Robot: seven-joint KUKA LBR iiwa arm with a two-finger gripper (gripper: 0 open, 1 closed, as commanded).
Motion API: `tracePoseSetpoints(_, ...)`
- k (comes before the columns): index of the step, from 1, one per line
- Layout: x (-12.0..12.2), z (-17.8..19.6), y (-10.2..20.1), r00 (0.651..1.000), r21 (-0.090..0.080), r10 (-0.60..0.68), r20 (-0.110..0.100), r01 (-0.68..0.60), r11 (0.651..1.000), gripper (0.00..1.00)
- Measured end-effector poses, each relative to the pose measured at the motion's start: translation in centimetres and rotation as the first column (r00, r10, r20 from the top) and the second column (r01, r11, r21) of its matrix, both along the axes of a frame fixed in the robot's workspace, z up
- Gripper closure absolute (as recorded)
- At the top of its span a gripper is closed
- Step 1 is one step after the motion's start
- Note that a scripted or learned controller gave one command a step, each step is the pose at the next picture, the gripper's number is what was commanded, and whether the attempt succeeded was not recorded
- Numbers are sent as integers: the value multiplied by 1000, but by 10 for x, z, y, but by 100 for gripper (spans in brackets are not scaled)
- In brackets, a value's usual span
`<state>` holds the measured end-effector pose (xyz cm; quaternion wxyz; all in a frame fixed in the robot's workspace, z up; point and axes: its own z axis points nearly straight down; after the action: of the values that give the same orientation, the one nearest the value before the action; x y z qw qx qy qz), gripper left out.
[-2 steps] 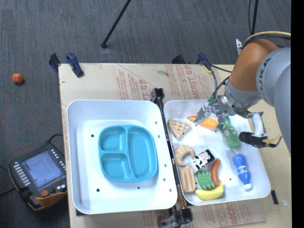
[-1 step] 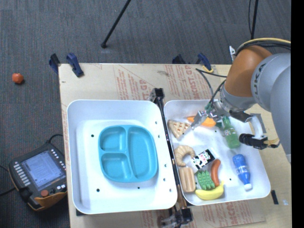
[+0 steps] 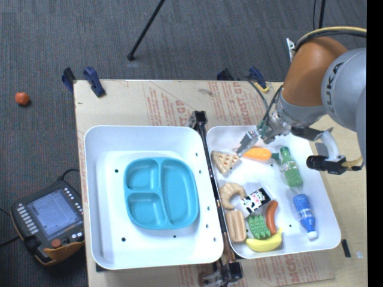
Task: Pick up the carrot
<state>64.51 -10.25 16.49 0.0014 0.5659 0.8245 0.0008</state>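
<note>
Carrot [image 3: 258,155] lies just below and slightly right of the claw [image 3: 250,140] in the right bin [image 3: 333,220], long axis roughly crosswise with the green top pointing away right; fingers spread open, empty, tips close above its blunt left end.

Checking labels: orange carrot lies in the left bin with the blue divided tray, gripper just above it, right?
Wrong bin. In the camera view the orange carrot lies in the right white bin, beside the gripper. The blue divided tray sits alone in the left bin.
</note>
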Motion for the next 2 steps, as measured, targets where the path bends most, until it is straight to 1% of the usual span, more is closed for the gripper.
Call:
tracePoseSetpoints(1,2,-60,-24,1000,-1,31,8,-31,1000,0)
tracePoseSetpoints(2,6,-68,-46,960,-7,278,18,-278,961,0)
